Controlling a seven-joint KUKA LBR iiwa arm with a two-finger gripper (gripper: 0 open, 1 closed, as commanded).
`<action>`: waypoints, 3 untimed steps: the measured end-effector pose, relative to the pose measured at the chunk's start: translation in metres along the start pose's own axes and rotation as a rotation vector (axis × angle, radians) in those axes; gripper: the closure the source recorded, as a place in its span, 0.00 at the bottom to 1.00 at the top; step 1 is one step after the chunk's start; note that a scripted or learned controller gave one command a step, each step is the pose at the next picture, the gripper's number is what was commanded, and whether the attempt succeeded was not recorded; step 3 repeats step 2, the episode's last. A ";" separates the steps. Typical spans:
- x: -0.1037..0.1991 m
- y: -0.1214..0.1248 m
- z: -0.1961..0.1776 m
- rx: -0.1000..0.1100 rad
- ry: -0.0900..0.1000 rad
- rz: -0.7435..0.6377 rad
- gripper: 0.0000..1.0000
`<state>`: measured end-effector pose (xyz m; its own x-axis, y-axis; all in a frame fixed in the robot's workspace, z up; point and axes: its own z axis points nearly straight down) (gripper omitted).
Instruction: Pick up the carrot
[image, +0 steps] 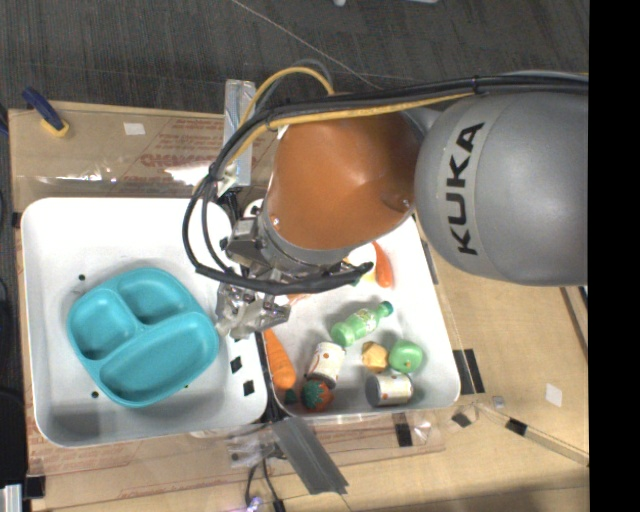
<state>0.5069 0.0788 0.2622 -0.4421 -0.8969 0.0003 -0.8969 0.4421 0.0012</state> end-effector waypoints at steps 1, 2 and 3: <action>-0.039 -0.028 -0.087 0.006 -0.003 -0.437 1.00; 0.026 0.005 0.024 -0.006 0.001 -0.592 1.00; 0.026 0.005 0.024 -0.006 0.001 -0.592 1.00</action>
